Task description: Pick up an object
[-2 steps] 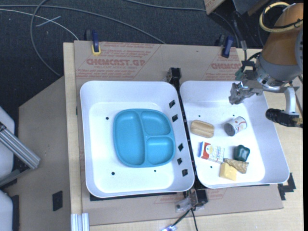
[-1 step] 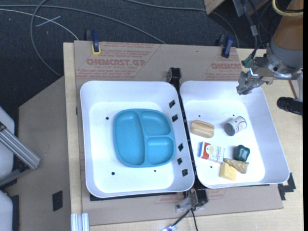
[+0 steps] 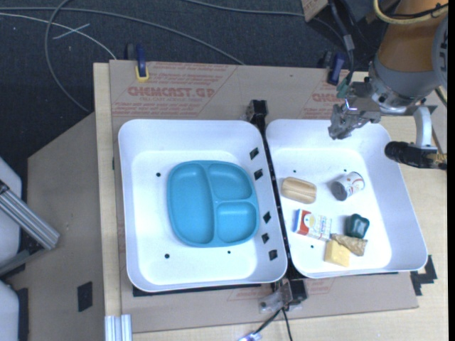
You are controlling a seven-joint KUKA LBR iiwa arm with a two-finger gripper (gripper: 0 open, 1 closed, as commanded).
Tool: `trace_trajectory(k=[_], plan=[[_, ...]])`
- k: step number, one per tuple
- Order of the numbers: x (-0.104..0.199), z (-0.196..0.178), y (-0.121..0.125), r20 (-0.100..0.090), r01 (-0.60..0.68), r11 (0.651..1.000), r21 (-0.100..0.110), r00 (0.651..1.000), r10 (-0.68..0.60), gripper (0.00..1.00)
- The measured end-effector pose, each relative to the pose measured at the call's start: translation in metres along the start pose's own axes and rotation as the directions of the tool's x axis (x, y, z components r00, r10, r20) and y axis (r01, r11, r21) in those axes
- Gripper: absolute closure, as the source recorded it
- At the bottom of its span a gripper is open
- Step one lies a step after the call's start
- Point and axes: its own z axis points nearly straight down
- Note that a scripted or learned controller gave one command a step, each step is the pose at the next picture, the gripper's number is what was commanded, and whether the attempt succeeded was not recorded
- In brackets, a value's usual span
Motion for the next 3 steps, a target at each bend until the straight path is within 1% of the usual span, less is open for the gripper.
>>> trace_trajectory(k=[1,2,3], plan=[[0.046,-0.003,0.009,0.0,-0.001,1.0,-0.002,1.0,0.001,1.0],[0.099,0.002,0.027,-0.001,0.001,1.0,-0.001,1.0,-0.001,1.0],[0.142,0.016,0.035,0.0,-0.001,1.0,0.0,1.0,0.001,1.0]])
